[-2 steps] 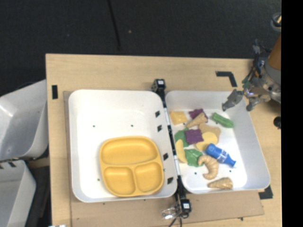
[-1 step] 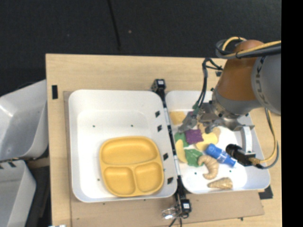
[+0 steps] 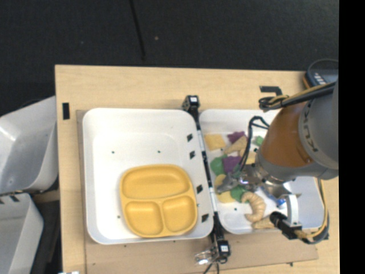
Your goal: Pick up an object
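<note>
Clutter of small toy foods [image 3: 231,158] fills the right bin [image 3: 302,210]: yellow, purple and green pieces, plus a tan curved croissant-like piece [image 3: 256,207] lying nearer the front. The claw [image 3: 232,181] reaches down among the green and purple pieces beside the bin divider; I cannot tell its state. A yellow three-compartment tray [image 3: 158,200] lies in the left bin [image 3: 102,153].

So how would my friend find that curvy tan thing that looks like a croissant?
Start at the right-hand white bin, the one the grey and orange arm reaches into. Look at its near edge, below the heap of green, purple and yellow pieces. The croissant-shaped toy is the one tan, curved, ridged piece, lying apart from the heap.
</note>
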